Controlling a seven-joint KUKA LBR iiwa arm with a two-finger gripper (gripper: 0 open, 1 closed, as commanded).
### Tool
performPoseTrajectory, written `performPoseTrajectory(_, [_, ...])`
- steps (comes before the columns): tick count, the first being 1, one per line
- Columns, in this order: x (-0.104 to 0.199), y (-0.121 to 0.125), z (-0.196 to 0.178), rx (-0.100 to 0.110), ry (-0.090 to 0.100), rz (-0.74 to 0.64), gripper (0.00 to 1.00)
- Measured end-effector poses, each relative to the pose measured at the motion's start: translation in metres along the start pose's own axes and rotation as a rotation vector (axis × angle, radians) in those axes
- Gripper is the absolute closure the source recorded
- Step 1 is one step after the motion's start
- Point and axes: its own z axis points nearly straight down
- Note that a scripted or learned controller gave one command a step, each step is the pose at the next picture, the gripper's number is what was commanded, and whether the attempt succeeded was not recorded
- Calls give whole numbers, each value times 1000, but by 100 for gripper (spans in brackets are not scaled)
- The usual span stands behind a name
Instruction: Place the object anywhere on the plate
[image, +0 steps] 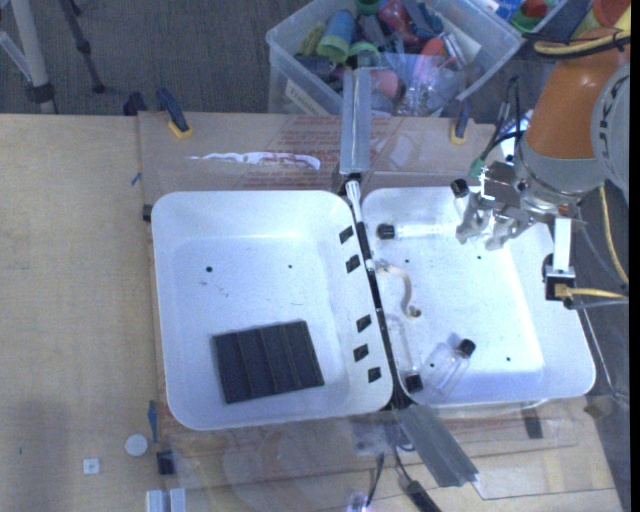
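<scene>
The plate (268, 360) is a flat black ribbed rectangle lying in the front part of the left bin (190, 225). In the right bin (520, 330) lie three small things: a clear tube with a black cap (410, 231) near the back, a thin curved beige piece (406, 296) by the divider, and a clear vial with a black cap (447, 362) at the front. My gripper (483, 236) hangs over the back of the right bin, just right of the clear tube. Its fingers stand open with nothing between them.
A metal divider bar (352, 150) with black clips runs between the bins. Behind the bins stands a clear tub of colourful toys (400, 50). Clamps (178, 122) sit at the bench's back edge. A yellow cable (600, 293) trails off the arm at right.
</scene>
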Motion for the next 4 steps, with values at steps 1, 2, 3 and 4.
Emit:
performPoseTrajectory(1, [72,-4,-78,-3,1,-120,100])
performPoseTrajectory(2, [104,-65,-120,0,1,-89,100])
performPoseTrajectory(3, [129,-98,-130,1,1,-241,100])
performPoseTrajectory(4, [183,-98,-95,2,1,-239,100])
